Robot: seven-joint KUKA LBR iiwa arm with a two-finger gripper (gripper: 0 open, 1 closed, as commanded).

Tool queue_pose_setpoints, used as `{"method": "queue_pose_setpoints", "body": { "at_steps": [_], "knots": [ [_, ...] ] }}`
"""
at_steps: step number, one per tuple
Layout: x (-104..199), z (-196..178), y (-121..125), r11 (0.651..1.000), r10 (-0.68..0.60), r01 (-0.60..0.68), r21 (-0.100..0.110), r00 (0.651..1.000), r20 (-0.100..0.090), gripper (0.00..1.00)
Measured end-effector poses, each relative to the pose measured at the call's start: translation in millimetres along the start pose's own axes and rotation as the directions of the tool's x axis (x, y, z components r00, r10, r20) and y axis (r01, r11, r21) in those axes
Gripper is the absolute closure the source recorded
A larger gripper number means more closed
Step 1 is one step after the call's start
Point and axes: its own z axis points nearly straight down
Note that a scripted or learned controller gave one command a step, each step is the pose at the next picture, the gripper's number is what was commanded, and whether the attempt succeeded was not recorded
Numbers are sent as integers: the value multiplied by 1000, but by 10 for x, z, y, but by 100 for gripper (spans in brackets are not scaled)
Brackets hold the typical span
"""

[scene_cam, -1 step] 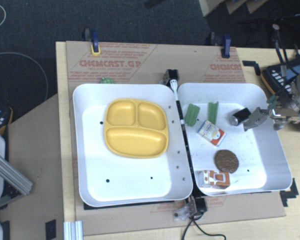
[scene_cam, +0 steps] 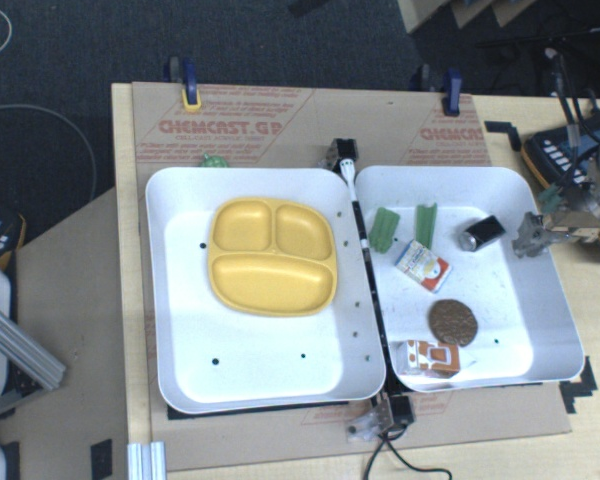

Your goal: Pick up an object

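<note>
**Inspector A:** Left shallow white plastic bin (scene_cam: 180, 348): contents?

**Inspector B:** One yellow three-compartment plastic plate (scene_cam: 273, 256), lying flat in the upper half of the bin. The lower half shows bare white floor.

**Inspector A:** Right shallow white plastic bin (scene_cam: 540, 338)?

**Inspector B:** Six items. Two green rectangular blocks, the broader one (scene_cam: 384, 229) left of the narrower one (scene_cam: 425, 225), near the far wall and apart from each other. A small black cylinder (scene_cam: 482, 232) lies to their right. A white, red and green packet (scene_cam: 422, 265) sits just below the blocks. A round brown disc (scene_cam: 452, 322) lies nearer the front, and an orange and white printed packet (scene_cam: 432, 358) sits at the front rim, just below the disc.

**Inspector A:** The tool?

**Inspector B:** The grey metal tool (scene_cam: 531, 236) is at the right bin's right rim, level with the black cylinder and near it, not touching. No item sits between its fingers. Whether it is wide or narrow, I cannot tell.

**Inspector A:** Support?

**Inspector B:** Both bins rest on a brown cardboard-covered desk (scene_cam: 230, 118), with blue clamps (scene_cam: 188, 76) at its far edge.
</note>
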Motion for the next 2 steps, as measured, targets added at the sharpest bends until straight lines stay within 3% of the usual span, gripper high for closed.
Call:
{"method": "queue_pose_setpoints", "body": {
  "at_steps": [1, 2],
  "knots": [
    [794, -18, -324, 1000, -6, 6, 6, 1000, -5, 100],
    [1380, -591, -298, 1000, -7, 7, -6, 1000, -2, 100]
  ]
}}
